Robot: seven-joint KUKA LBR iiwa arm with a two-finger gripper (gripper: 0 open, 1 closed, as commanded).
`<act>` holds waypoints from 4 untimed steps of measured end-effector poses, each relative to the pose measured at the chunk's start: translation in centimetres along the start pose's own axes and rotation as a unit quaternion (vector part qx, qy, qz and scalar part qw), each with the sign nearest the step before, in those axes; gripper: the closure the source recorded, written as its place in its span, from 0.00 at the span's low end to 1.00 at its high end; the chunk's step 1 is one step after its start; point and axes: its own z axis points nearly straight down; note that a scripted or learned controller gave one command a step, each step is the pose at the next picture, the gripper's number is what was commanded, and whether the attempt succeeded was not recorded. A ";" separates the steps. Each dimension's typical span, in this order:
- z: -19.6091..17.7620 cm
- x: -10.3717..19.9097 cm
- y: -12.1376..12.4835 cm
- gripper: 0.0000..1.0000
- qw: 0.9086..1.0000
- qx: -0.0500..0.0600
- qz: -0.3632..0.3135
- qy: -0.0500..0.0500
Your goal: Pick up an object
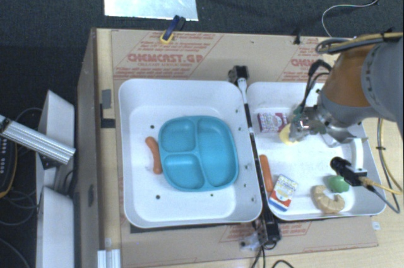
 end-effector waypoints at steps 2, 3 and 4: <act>2.7 -4.2 5.8 0.00 1.000 0.000 0.004 0.001; 3.2 -2.3 3.9 0.00 1.000 0.003 0.004 0.000; 3.3 -2.7 3.3 0.00 1.000 0.005 0.005 0.000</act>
